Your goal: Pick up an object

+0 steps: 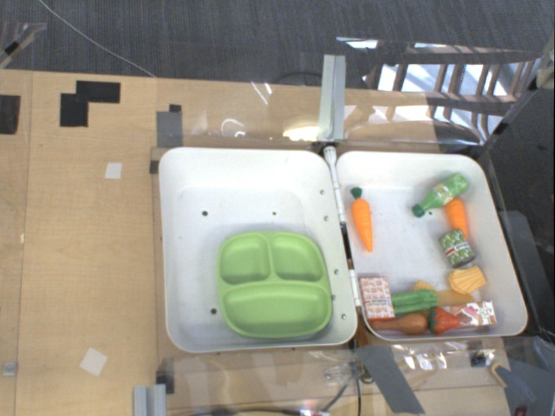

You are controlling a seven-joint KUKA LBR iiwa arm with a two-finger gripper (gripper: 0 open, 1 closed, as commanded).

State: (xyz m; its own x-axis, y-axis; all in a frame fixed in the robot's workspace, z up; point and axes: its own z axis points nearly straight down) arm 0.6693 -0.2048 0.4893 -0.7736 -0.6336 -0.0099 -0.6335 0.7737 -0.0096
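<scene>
Whether the gripper is open or closed cannot be told from the camera view. The things that could be picked up all lie in the right bin. Along its right side a green bottle lies tilted, and a short orange carrot piece sits just below it, touching or nearly touching the bottle's wider end. Under that stands a small green can, then a yellow piece near the right wall.

The bin's near edge is crowded. A red-and-white carton rests in the near-left corner, with a green vegetable beside it and a brownish-orange item just below both. A red item and a second red-and-white carton press against one another toward the near-right corner.

A whole carrot, green top pointing away, lies alone close to the bin's left wall, well apart from the rest.

The left bin holds a green divided plate lying flat toward its near side. Both bins sit on the wooden bench.
</scene>
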